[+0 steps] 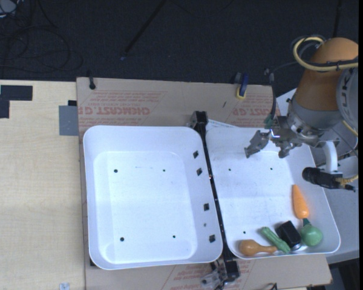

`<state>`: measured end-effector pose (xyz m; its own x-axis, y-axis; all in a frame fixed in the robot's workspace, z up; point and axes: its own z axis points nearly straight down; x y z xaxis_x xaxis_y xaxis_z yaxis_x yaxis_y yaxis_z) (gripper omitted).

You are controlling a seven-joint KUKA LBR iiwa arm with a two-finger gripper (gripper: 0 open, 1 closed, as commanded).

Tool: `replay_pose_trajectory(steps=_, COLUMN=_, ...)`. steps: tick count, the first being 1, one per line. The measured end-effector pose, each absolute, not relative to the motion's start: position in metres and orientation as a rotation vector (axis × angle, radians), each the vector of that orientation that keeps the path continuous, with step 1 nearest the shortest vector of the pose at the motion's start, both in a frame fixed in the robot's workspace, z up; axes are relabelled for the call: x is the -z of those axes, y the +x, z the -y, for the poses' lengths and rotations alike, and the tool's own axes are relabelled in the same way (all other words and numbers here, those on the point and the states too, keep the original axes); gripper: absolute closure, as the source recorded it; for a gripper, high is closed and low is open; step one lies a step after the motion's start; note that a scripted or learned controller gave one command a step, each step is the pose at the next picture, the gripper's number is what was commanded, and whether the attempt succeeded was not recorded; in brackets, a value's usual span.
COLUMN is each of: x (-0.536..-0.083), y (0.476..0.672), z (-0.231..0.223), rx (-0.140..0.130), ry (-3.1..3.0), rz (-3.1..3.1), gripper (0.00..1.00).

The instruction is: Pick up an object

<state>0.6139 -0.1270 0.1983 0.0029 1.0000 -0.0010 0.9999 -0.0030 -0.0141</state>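
Observation:
My gripper [270,147] hangs over the far part of the right bin [248,180], fingers spread apart and open with nothing between them. Along the right bin's near right side lie an orange carrot-shaped piece [300,202], a green round piece [311,235], a small black block [288,233], a green stick-like piece [274,238] and an orange-tan gourd-shaped piece [256,247]. All of these lie well below and to the right of the gripper.
The left bin [97,162] sits beside the right one, split from it by a black divider rail [209,180]. Both bins rest on a brown cardboard sheet [145,98]. A blue clamp [241,84] stands at the cardboard's far edge.

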Motion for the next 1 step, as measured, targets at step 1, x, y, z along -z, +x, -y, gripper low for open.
replay_pose_trajectory(steps=1, x=-0.3148, y=0.6463, z=0.1103, rx=0.009, ry=-2.225, rz=2.230, gripper=0.00)
